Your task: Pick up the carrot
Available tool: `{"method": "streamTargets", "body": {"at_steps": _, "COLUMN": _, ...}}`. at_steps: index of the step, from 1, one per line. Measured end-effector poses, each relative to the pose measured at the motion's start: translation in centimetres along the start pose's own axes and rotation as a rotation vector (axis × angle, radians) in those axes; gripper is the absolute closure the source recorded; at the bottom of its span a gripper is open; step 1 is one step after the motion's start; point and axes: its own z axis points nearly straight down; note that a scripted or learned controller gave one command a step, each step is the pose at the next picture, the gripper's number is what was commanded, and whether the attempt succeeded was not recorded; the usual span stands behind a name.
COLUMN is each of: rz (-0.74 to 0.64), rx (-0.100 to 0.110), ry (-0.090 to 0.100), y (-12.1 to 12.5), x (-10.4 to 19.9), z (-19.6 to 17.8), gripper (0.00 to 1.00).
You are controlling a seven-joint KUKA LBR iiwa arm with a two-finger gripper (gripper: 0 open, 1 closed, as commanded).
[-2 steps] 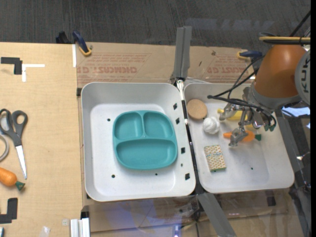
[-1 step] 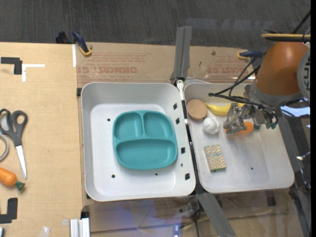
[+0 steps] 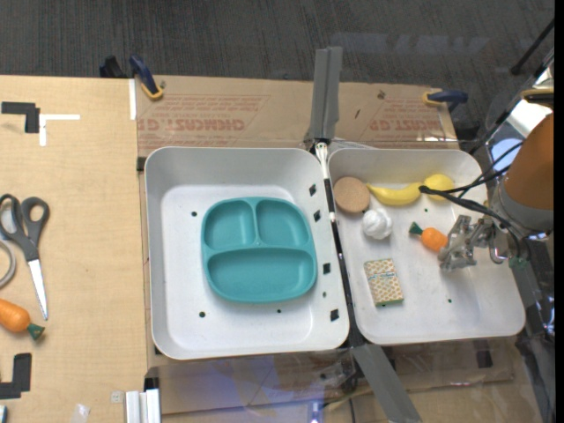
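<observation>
A small orange carrot (image 3: 431, 238) with a green tip lies in the right bin (image 3: 493, 317), near its right side. My gripper (image 3: 457, 252) hangs low over the bin floor just to the right of the carrot, close to it or touching it. The carrot rests on the bin floor beside the gripper rather than inside it. The grey arm with its orange band (image 3: 535, 179) comes in from the right edge.
The right bin also holds a banana (image 3: 396, 194), a yellow lemon (image 3: 438, 184), a brown round piece (image 3: 352, 195), a white garlic bulb (image 3: 377, 225) and a small patterned box (image 3: 383, 282). A teal divided plate (image 3: 259, 248) sits in the left bin (image 3: 167, 263). Scissors (image 3: 26, 245) and a second carrot (image 3: 13, 316) lie on the bench at left.
</observation>
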Motion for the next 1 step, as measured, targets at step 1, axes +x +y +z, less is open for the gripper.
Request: {"method": "streamTargets", "body": {"at_steps": 1, "rz": 0.0, "rx": 0.0, "ry": 0.0, "y": 0.02, "x": 0.0, "z": 0.0, "gripper": 0.0}}
